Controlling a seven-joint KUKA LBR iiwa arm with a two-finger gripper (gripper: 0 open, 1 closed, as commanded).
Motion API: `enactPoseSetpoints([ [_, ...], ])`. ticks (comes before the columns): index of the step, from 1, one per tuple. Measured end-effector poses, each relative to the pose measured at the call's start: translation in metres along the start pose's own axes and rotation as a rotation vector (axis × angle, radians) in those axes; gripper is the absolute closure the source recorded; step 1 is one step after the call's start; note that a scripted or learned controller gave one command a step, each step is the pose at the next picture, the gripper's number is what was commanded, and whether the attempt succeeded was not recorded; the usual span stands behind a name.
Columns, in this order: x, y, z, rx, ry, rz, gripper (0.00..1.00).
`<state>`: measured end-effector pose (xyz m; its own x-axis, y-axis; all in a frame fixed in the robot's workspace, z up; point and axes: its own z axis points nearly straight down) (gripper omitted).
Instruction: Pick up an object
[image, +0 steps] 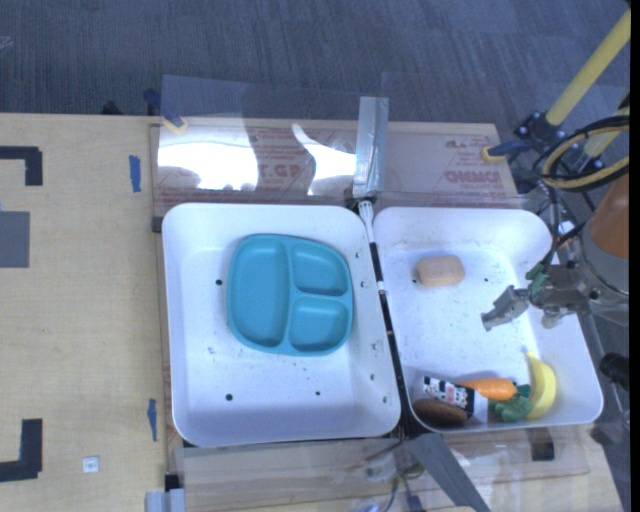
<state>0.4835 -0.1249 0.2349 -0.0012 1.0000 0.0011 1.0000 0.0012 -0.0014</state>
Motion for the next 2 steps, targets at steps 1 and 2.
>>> enactPoseSetpoints([
  [1, -0.0211, -0.0017, 0.1468, -0.009, -0.003, -0.118, 0.0],
  [2, -0.0112, -0.0003, 0.1466, -0.012, -0.008, -0.465, 0.0],
])
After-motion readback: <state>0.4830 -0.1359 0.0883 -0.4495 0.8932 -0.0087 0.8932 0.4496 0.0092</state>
